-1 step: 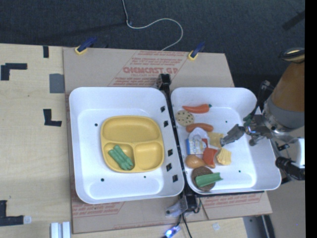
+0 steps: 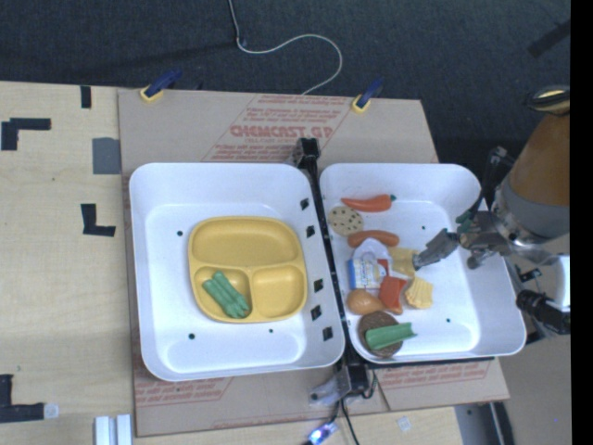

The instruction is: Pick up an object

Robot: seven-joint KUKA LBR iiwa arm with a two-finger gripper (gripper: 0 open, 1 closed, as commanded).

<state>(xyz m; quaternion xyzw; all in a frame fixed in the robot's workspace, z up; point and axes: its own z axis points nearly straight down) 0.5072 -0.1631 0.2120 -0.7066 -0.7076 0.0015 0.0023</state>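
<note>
Right bin: grey two-finger gripper [image 2: 428, 254] beside yellow block [image 2: 402, 262], finger state unclear; orange plastic carrot [image 2: 368, 203] lies lengthwise left-right, green top right

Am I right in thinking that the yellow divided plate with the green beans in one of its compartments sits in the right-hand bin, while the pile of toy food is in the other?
Not quite: the camera view shows the yellow plate, with the green beans in one compartment, in the left bin. The pile of toy food lies in the right bin.
</note>
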